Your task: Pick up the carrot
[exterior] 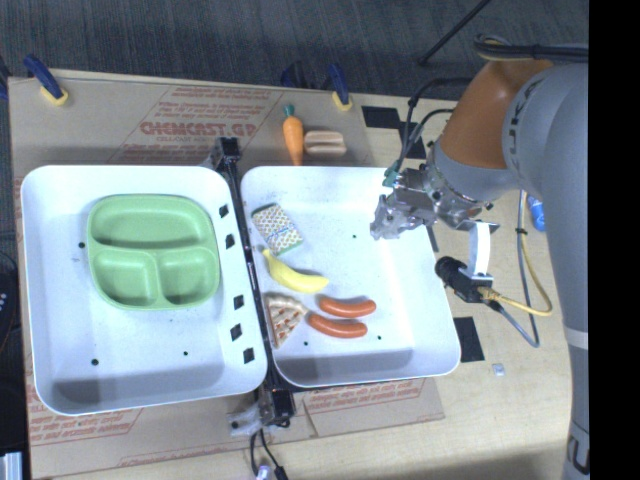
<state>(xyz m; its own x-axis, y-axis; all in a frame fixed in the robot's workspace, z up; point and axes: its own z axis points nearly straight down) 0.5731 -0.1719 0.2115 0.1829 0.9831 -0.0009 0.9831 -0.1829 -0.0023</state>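
Carrot, a small orange toy with a green top, lies outside both bins on the brown cardboard just behind the right bin's back rim; we see it up and to the left of the gripper, well apart from it. Touching its right side, or nearly so, is a small tan and pink block like a toy sandwich, between the carrot and the gripper's side of the bench.

We place the grey two-finger gripper over the right white shallow bin, near that bin's back right corner, hanging from the grey arm with its orange band. We cannot tell how the gripper stands, and we see nothing gripped in it.

To the gripper's left in the same bin lies a small patterned packet. Lower and left of the gripper we find a yellow toy banana, then 2 red-orange sausages side by side, and a tan waffle-like piece by the bin's left wall.

Farther left of the gripper, beyond the black clips joining the bins, the left white bin holds a green 3-compartment plastic tray.
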